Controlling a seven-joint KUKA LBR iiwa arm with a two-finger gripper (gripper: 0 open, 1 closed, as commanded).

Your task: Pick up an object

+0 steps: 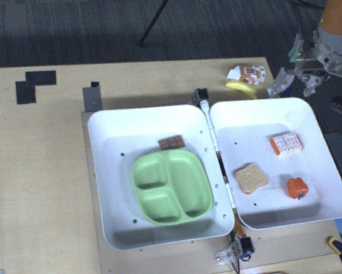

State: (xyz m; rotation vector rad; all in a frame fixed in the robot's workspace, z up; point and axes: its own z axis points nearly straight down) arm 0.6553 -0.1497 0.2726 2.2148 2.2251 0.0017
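Note:
The right bin (pixel 314 119) holds a slice of toast (pixel 251 178), a red and white packet (pixel 286 143) and a small red pepper-like toy (pixel 297 188). In the left bin (pixel 105 170) lie a green divided plate (pixel 171 186) and a brown chocolate bar (pixel 171 143) just behind it. My gripper (pixel 295 79) hangs over the back right corner of the right bin, beyond the bin's far rim, with nothing seen between its fingers. The arm's orange band (pixel 337 15) shows at the top right.
A banana (pixel 241 87) and a small printed packet (pixel 249 73) lie on the bench behind the right bin. Black tape marks (pixel 34 86) sit at the far left. Cables and a connector (pixel 239 250) lie at the front between the bins.

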